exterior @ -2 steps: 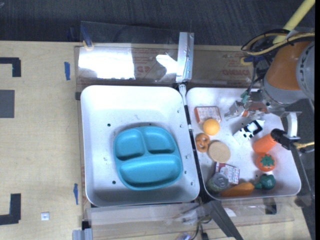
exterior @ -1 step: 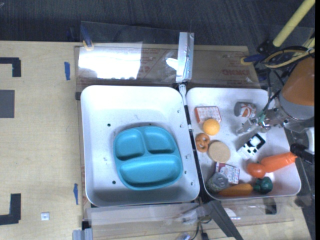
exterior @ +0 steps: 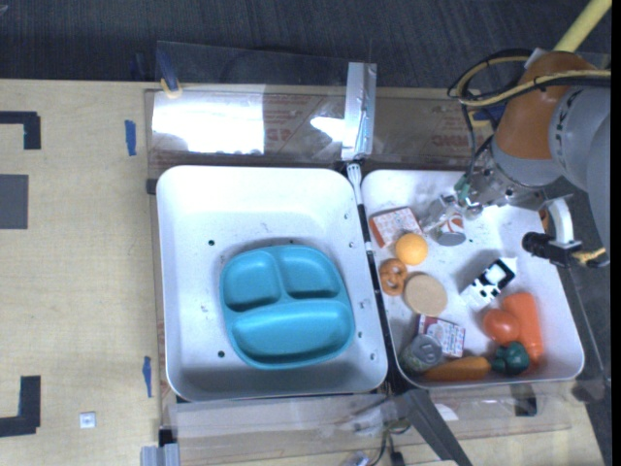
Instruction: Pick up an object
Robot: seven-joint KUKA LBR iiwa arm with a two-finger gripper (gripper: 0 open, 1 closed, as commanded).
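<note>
The nearest thing I could take is the red-and-white packet, lying flat near the far edge of the right bin, close to the wall it shares with the left bin. My gripper hangs over that same far edge, toward the bin's middle, just beside a small grey disc. Whether I have anything in hand I cannot tell; the tip is a small blur against the white floor.

What could go wrong, as I judge it: the packet is thin and flat, so I may close over it and come up with nothing, or only nudge it against the wall. An orange ball touches the packet's near corner and could roll off if I bump it, taking my aim with it.

Toward the near edge the bin is crowded. A small pretzel lies by the shared wall, a tan round cookie beside it, then a second packet and a grey lid. A carrot lies along the near edge. A black-and-white block sits mid-bin, and a cluster of orange and green vegetables fills the near right corner. These pieces are touching or nearly so, leaving little room to come down between them.

The left bin holds a blue divided plate.
</note>
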